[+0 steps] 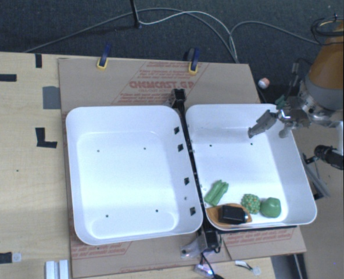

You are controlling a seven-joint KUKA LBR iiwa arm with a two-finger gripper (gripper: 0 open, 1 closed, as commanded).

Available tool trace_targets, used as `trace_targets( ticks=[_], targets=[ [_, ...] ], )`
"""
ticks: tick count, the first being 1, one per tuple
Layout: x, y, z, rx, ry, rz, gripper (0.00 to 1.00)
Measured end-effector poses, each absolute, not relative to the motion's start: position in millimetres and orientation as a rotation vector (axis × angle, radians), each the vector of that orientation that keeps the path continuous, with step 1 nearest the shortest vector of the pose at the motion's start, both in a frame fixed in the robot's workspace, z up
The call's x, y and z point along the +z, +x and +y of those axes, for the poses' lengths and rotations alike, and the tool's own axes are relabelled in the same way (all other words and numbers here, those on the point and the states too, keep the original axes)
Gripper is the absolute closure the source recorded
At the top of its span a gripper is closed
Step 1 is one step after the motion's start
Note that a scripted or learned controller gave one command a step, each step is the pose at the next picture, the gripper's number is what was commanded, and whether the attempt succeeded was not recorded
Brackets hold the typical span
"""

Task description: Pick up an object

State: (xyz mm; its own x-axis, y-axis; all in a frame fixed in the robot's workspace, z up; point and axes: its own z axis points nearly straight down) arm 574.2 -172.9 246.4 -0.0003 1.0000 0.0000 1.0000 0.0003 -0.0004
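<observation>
Clutter sits bunched in the near corner of the right bin (288, 156): a green ridged toy (217, 192) close to the divider between the bins, a green bumpy ball-like piece (251, 202), a smooth green piece (271, 207) just beside it toward the bin's right wall, and a black block (232, 214) resting on an orange-brown flat piece (218, 217) against the near rim. These things lie near one another, some touching or nearly so (the black block plainly overlaps the orange-brown one). The gripper (257, 129) hangs over the far part of the right bin, well apart from that cluster, with nothing between its fingers; whether they are spread or pressed together cannot be told at this angle. The arm (326, 80) comes in over the bin's right rim. Most of the right bin's floor between the gripper and the objects is bare white. The left bin (79, 156) shows only its white floor. Both bins sit on a cardboard sheet (154, 80) on the counter (21, 173), held by two clamps (104, 57) at the far edge, with cables (178, 16) trailing on the dark floor beyond.
</observation>
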Motion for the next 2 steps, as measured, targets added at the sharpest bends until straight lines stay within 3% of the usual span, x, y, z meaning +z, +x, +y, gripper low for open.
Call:
trace_targets(
  ticks=[1, 2],
  targets=[
    [259.4, 489.1, -94.1, -0.002, -2.215, -2.226, 0.0],
    [307.3, 487.5, 12.5, -0.005, -2.212, -2.233, 0.0]
  ],
)
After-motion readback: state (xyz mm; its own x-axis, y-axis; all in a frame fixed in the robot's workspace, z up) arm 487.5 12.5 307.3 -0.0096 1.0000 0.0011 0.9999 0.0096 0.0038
